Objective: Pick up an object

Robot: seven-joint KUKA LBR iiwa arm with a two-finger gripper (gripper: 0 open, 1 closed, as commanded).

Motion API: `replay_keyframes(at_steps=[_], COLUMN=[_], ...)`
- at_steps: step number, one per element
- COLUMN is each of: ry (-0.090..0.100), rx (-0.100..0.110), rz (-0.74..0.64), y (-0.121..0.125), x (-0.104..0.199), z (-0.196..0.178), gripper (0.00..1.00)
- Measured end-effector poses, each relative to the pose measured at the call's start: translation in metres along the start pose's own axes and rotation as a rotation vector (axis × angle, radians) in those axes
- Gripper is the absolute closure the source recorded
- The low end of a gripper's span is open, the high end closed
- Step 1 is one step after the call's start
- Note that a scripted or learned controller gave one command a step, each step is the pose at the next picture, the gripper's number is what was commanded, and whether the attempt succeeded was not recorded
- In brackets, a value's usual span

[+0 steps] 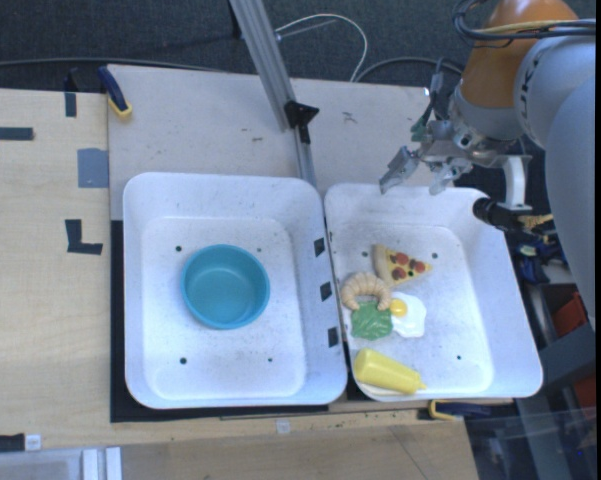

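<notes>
I hang above the far rim of the right bin (500, 268), my gripper (417, 176) spread, with visible space between the two fingers and nothing caught in it. I read this as a waiting pose ahead of a reach: I am high and at the edge, so the bin floor lies open to the camera and any of the toys in it could still be my pick. All of them lie below and on the near side of my jaws, well apart from me. Closest is the pizza slice (400, 264), lying flat, which I judge an awkward pinch because it offers little height to close on. Just beyond it the croissant (365, 289) curls against the green leaf (371, 322), and the fried egg (409, 315) touches that leaf on its right; these three crowd together, so closing on one risks nudging the others. Farthest from me, against the bin's near rim, lies the yellow piece (387, 372), rounded and standing clear of the rest; its bulk should suit my fingers, though the rim beside it leaves little room. Away to the left of my jaws, in the left bin (140, 268), sits the blue bowl (226, 286), upright and alone, its thin wall a possible grip.
</notes>
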State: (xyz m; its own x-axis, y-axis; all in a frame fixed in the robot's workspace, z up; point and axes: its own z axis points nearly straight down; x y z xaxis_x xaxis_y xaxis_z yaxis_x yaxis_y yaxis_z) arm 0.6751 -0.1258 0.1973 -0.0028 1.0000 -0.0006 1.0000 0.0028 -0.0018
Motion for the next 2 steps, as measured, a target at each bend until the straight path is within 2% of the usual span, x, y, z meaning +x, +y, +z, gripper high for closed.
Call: replay_keyframes(at_steps=[1,2], ry=[0.000,0.000], rx=[0.000,0.004], rz=[0.000,0.001], y=[0.000,-0.001], x=[0.000,0.008], z=[0.000,0.048], gripper=[0.00,0.00])
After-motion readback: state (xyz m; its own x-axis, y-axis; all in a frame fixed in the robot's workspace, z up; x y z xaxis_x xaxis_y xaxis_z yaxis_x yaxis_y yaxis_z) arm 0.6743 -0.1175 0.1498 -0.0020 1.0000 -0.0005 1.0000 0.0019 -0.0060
